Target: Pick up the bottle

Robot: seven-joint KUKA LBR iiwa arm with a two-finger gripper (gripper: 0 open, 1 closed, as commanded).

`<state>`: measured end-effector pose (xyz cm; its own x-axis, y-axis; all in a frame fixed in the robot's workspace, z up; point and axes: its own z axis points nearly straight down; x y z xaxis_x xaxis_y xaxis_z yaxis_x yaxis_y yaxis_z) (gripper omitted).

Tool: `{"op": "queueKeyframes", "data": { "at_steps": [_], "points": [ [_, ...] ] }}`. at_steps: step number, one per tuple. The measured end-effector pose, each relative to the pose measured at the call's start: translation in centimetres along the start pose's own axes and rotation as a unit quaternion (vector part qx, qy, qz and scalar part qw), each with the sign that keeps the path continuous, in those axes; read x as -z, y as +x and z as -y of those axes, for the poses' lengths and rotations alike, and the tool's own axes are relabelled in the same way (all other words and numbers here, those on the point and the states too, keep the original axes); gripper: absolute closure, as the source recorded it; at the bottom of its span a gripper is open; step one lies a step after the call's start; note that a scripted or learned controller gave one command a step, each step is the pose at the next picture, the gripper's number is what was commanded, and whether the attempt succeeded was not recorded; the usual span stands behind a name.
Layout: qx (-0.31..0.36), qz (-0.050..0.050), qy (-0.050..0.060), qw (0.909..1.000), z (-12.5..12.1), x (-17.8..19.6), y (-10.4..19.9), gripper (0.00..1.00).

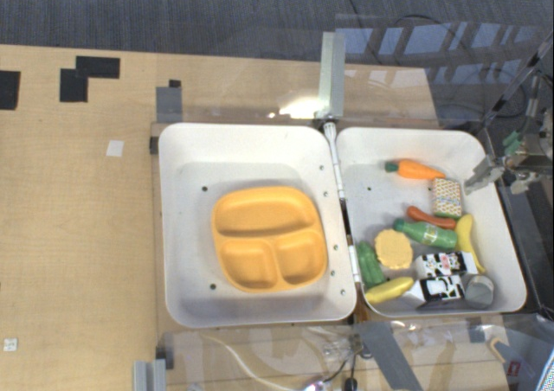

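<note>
1. The bottle is green with a red cap. It lies on its side in the right bin, near the middle of a crowded pile. Toys press in all around it, and that is the big worry.
2. A red sausage lies just above the bottle, touching or almost touching it. The end effector could pinch the sausage by mistake.
3. A round yellow cookie sits against the bottle's bottom end, and a banana lies just beside its cap end. A black and white box sits just below. There is little room to slide in beside the bottle.
4. The bottle is round and smooth, so it might roll or slip out of a weak pinch.
5. The end effector is by the right rim of the right bin, up and to the right of the bottle. It holds nothing. I cannot tell if it is wide or narrow.
6. A speckled block lies between the end effector and the bottle and could get bumped.
</note>
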<state>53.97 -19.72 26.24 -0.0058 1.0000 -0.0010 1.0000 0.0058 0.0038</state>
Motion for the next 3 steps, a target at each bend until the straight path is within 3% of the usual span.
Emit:
{"op": "queueKeyframes", "data": {
  "at_steps": [1,2,3],
  "points": [
    [0.199,0.001,-0.002,0.9799,4.9,6.2,5.3,0.00],
    [0.316,0.001,-0.003,0.9487,5.0,12.9,10.9,0.00],
    [0.470,0.002,-0.004,0.8828,2.6,15.0,13.0,0.00]
  ]
}}
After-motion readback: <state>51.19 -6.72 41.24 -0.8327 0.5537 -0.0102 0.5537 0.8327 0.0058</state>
